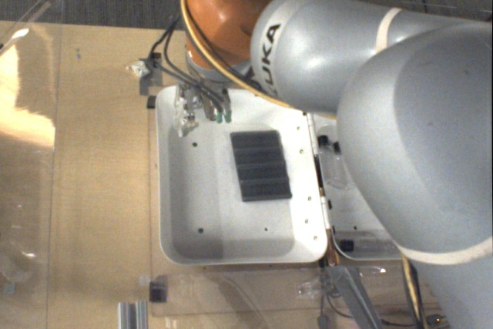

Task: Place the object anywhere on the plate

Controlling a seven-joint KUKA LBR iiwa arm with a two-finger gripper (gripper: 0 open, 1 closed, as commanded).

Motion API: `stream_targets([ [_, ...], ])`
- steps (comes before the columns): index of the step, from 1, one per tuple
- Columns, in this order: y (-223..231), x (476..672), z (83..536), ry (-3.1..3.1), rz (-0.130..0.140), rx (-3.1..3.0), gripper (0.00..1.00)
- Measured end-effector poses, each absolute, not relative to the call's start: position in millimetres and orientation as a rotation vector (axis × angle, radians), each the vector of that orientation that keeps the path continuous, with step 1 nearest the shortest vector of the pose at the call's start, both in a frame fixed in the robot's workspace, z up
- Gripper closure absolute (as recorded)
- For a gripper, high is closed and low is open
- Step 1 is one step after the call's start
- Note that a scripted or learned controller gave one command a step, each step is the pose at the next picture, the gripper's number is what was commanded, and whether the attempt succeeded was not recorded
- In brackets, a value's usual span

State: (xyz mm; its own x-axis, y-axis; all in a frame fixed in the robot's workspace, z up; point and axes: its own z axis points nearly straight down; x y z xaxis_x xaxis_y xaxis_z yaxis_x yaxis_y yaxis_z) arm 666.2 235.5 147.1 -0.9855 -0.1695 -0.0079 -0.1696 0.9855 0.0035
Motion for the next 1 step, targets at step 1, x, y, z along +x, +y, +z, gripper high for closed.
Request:
stream_targets([
  [1, 236.0, 669.7, 152.1, 3.042, 0.006, -0.745, 1.0],
])
